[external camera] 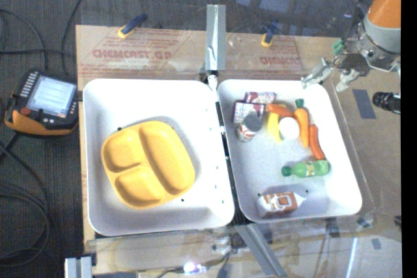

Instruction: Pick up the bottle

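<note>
Your arm (386,6) reaches in from the upper right, its orange band uppermost and the grey wrist below it. Your gripper (330,75) points down and to the left, with its two fingers (313,77) spread apart and nothing held between them.

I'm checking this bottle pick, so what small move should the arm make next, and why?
Probably move the gripper toward the camera and a little left, to hover over the green bottle. The gripper sits at the right bin's far right corner with nothing between its open fingers, while the bottle lies on its side near the bin's near right part, just below the carrots.
</note>
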Controlling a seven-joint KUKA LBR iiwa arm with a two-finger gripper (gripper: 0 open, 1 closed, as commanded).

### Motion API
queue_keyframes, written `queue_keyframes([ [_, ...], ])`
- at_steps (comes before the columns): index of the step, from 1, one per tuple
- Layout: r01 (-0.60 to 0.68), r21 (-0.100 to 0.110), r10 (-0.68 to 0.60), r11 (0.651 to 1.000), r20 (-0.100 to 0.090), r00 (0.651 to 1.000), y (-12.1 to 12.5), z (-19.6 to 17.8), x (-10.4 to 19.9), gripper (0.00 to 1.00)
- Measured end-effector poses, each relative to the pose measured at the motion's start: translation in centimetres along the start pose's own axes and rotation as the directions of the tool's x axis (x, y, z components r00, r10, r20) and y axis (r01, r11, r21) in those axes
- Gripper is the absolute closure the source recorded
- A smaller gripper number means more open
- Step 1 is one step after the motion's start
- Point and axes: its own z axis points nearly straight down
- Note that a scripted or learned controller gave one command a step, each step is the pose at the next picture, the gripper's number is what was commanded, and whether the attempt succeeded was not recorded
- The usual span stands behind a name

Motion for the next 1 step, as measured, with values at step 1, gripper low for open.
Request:
queue_keyframes([
  [1, 0.118, -0.002, -0.118, 0.993, -0.009, 0.993, -4.36, 14.21, -0.59, 0.0],
])
